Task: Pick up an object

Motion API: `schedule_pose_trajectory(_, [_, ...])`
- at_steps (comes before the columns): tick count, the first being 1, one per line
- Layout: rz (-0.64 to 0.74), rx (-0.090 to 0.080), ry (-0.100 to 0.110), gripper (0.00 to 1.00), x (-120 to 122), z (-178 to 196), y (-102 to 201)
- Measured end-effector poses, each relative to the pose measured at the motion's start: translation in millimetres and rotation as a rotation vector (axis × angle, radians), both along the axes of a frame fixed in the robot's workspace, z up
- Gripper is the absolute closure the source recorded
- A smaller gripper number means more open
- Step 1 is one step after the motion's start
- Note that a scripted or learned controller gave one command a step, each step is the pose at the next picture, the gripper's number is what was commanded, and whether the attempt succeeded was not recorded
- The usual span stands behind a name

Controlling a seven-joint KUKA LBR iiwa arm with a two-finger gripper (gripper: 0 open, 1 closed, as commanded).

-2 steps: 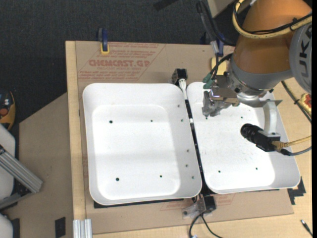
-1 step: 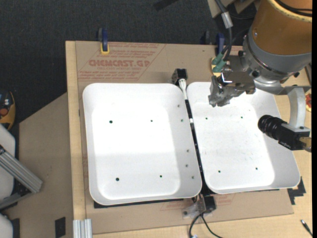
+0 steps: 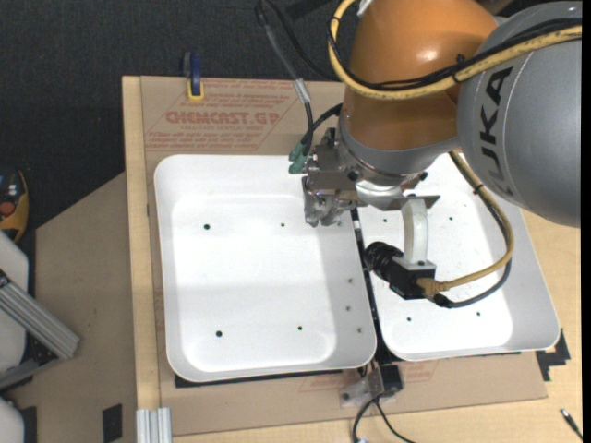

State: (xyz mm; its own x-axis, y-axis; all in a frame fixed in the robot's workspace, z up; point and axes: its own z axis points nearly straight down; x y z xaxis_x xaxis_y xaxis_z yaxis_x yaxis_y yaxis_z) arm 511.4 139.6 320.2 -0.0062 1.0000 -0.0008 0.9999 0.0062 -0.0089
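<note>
My gripper [image 3: 323, 209] hangs low over the far right part of the left white bin [image 3: 185, 275], close to the ridge where the two bins meet. Its tip is a small dark metal cluster seen from above, and nothing shows in its grip. The orange band [image 3: 416, 35] and the grey arm body [image 3: 526, 109] cover much of the right white bin [image 3: 480, 326]. The left bin's floor shows bare white with a few small dark dots.
Both bins rest on a brown board [image 3: 240, 113] with a blue clamp [image 3: 194, 74] at its far edge. A black connector with a yellow cable [image 3: 397, 273] hangs from the arm over the right bin. A metal rail [image 3: 37, 326] lies at the left.
</note>
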Motion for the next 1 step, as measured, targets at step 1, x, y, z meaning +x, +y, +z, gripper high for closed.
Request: schedule_pose_trajectory(1, [-0.002, 0.002, -0.010, 1.00, 39.9, -38.4, 55.4])
